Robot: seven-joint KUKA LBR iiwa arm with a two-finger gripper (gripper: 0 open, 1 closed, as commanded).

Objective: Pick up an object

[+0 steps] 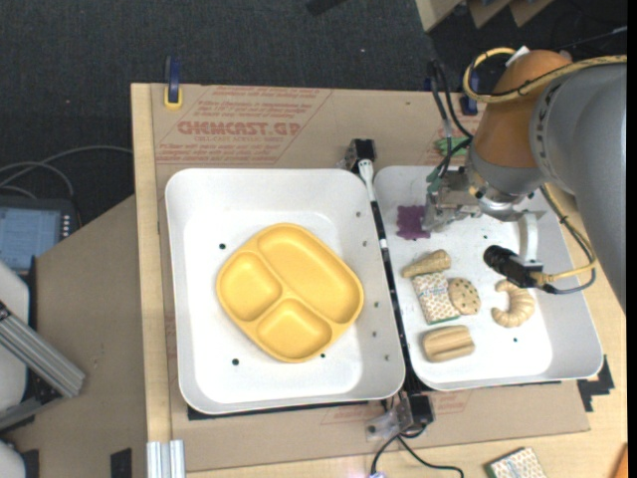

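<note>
The right bin holds several small toy foods. A purple piece lies near its far left corner. My gripper hangs low over the bin, right beside the purple piece on its right side; I cannot tell whether it touches the piece. Nearer the front lie a tan bread piece, a checked square cracker, a round cookie, a croissant and a bread roll.
The left bin bears a yellow divided plate in its middle. Both bins rest on a brown board. The grey arm with its orange band comes in over the right bin's far right side.
</note>
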